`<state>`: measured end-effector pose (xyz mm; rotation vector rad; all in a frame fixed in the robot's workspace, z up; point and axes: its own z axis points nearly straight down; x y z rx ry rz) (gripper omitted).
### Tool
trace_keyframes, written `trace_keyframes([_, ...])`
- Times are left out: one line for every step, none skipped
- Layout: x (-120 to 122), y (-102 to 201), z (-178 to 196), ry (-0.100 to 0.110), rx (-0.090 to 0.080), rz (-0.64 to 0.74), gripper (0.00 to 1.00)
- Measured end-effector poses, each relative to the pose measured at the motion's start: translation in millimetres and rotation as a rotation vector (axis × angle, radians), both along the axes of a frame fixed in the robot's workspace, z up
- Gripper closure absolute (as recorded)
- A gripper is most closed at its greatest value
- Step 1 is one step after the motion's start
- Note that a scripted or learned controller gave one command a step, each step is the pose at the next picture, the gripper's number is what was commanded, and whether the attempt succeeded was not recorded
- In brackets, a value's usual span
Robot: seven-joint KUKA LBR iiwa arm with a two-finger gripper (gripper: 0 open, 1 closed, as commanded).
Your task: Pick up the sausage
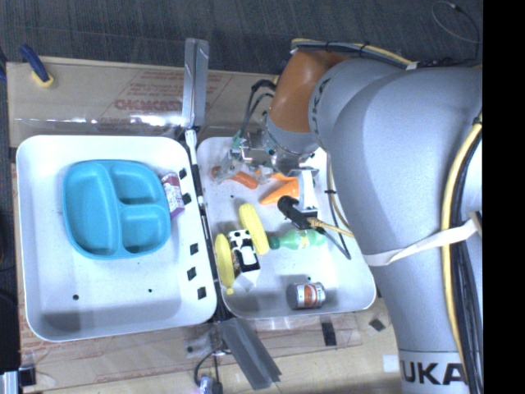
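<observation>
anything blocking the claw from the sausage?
Nothing visible. The claw hangs over the far end of the right bin, right by the reddish sausage. The orange carrot lies beside it toward the arm, not between. The claw's body hides part of the spot.

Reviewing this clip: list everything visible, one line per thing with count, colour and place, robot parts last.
bins: 2, white, side by side on the bench
divided tray: 1, blue, in the left bin
small packet: 1, purple and white, left bin, beside the tray's right edge
yellow-wheeled toy: 1, yellow, black and white, right bin, near its left wall
green bottle: 1, green, middle of the right bin
can: 1, brown and silver, lying near the right bin's front edge
orange pieces: 2, orange, far end of the right bin, under the end effector
arm: 1, grey with an orange band, reaching in from the right
end effector: 1, dark metal, over the right bin's far end
</observation>
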<state>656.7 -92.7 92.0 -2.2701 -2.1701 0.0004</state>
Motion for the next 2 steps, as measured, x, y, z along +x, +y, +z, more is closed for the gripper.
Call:
trace_keyframes([-2, -3, 9, 0.008, -0.004, 0.002, 1.00])
trace_keyframes([-37, 48, 158, 0.000, 0.000, 0.052, 1.00])
